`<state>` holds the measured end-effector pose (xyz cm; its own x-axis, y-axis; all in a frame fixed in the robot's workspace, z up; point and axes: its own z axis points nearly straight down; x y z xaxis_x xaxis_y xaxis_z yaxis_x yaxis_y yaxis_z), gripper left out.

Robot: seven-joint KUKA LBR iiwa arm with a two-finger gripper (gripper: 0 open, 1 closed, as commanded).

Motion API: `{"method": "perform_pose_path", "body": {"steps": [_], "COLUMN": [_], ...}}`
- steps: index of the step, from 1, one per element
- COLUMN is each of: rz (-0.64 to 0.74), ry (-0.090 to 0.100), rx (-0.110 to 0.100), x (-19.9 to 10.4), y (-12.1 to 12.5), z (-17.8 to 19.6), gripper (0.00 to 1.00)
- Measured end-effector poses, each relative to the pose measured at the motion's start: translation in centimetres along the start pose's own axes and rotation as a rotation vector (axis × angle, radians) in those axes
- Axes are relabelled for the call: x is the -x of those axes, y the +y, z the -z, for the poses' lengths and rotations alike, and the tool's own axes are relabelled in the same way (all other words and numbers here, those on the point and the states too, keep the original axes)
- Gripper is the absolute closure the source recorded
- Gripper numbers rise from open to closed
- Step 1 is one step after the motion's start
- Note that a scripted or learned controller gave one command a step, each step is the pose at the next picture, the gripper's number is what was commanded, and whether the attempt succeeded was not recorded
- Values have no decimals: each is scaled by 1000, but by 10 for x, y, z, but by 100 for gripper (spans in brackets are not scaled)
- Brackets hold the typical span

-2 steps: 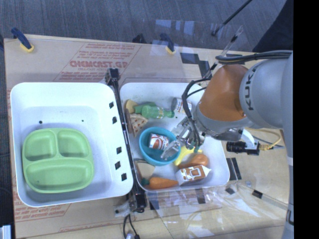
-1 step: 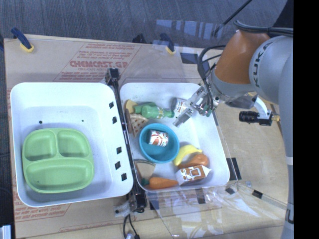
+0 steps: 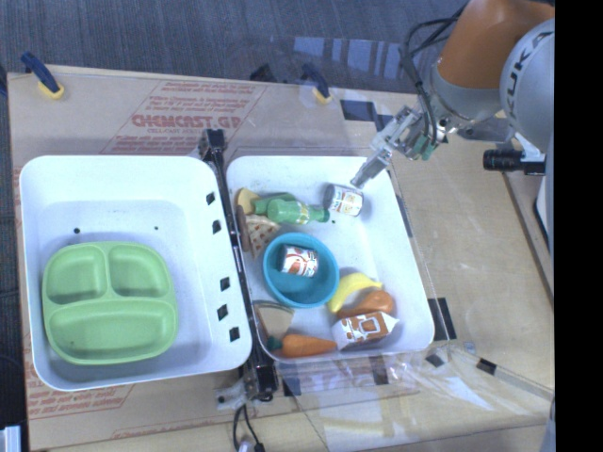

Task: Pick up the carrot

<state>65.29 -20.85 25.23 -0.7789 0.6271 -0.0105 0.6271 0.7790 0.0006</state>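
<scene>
Lying at the right bin's (image 3: 411, 252) near edge, the carrot (image 3: 303, 346) is half tucked beneath a small carton (image 3: 366, 329); a blue bowl (image 3: 300, 269), banana (image 3: 353, 288) and green bottle (image 3: 290, 210) crowd nearby; the gripper (image 3: 369, 172) hangs above the far edge beside a can (image 3: 345, 200), grasping nothing; its opening cannot be judged.

Your bench (image 3: 471, 243), cardboard sheet (image 3: 179, 111) on it under two white bins, left bin (image 3: 57, 182), right bin (image 3: 415, 271), side by side.

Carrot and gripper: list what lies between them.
In the camera view, between the gripper and the carrot lie a small can and the blue bowl.
</scene>
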Motion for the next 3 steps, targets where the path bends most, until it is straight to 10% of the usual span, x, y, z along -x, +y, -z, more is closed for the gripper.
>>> {"method": "perform_pose_path", "body": {"steps": [3], "rz": [-128], "ry": [16], "rx": [-12], "x": [-186], "y": [167], "z": [-55], "gripper": [0]}}
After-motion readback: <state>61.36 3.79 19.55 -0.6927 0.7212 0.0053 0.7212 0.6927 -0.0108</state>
